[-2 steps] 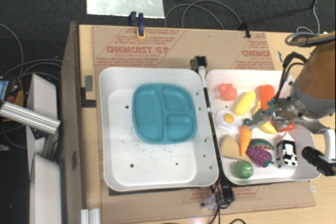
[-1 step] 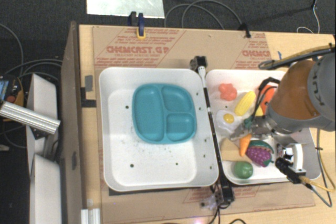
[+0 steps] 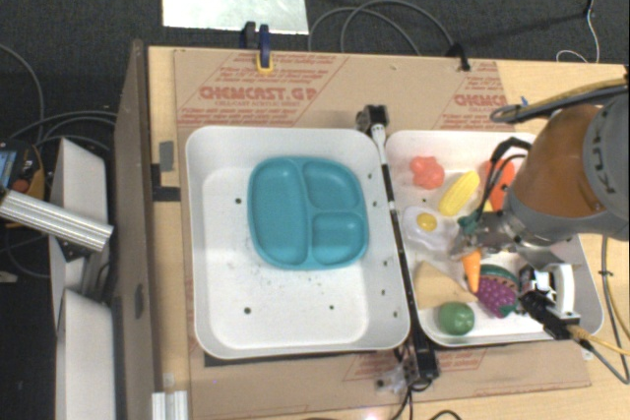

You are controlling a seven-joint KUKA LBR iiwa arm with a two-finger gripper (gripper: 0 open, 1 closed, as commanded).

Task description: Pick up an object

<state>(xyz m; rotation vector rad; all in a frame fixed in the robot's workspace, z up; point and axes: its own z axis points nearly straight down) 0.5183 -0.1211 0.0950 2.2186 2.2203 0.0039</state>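
Observation:
The right bin (image 3: 430, 334) holds several toy foods: a pink piece (image 3: 426, 171), a yellow corn cob (image 3: 458, 193), a fried egg (image 3: 425, 222), an orange carrot (image 3: 472, 270), purple grapes (image 3: 497, 292) and a green lime (image 3: 455, 317). An orange-red piece (image 3: 497, 184) lies partly under the arm. My gripper (image 3: 471, 237) is low in the middle of this bin, just above the carrot's top end and to the right of the egg. The wrist hides what is between its fingers.
The left bin (image 3: 221, 310) holds a teal divided plate (image 3: 307, 211). A dividing rail (image 3: 392, 211) runs between the two bins. The arm's body covers the right bin's far right part. Cables lie on the floor behind the bench.

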